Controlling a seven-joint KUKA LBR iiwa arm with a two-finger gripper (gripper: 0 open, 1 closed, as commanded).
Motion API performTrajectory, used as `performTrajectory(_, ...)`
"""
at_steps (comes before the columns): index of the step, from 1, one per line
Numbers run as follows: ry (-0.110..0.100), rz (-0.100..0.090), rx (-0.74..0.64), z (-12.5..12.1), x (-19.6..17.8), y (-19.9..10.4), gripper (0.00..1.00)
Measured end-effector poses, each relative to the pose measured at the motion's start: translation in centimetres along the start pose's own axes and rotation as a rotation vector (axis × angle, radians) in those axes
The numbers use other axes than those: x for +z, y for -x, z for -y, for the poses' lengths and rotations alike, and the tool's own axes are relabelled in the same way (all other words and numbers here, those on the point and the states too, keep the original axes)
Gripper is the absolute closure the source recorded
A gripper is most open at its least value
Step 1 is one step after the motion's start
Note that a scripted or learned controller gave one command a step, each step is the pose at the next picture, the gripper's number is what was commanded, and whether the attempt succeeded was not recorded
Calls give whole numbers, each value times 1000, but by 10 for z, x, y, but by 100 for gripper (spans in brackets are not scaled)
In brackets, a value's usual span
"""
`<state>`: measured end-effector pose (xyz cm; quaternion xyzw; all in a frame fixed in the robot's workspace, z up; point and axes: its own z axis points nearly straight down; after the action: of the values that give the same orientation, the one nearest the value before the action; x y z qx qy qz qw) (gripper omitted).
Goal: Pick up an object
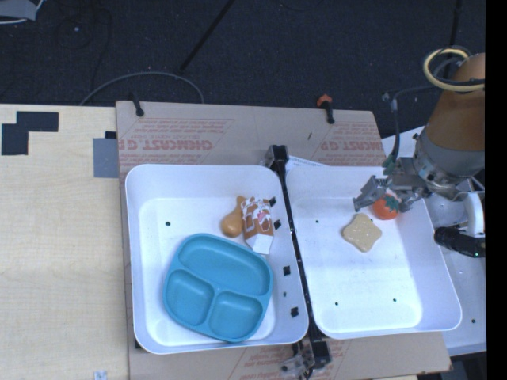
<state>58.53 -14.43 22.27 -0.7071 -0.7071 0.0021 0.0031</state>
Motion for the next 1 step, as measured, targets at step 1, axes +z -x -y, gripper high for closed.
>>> performTrajectory(1,1,0,1,0,46,7,0)
